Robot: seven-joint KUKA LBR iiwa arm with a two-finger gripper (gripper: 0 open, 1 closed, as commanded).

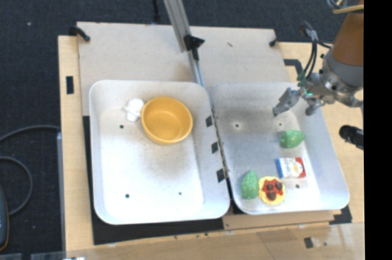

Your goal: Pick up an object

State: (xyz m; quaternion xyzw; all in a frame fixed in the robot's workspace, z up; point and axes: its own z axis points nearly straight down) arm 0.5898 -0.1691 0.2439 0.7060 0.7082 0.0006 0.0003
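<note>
My gripper [299,103] hangs over the upper right part of the right bin [245,112], its two grey fingers spread open with nothing between them. Just below it lies a green lumpy object [291,138], apart from the fingers. Further down the same bin sit a small white, blue and red box [291,167], a yellow piece with dark red spots [272,189] and another green piece [249,185]. In the left bin [153,191] a yellow bowl [166,120] stands upright with a small white object [133,109] beside it on the left.
A slanted metal rail [174,8] rises from the back between the bins. The arm's orange band [350,41] and cables are at the right edge. The bins' inner walls meet at the middle.
</note>
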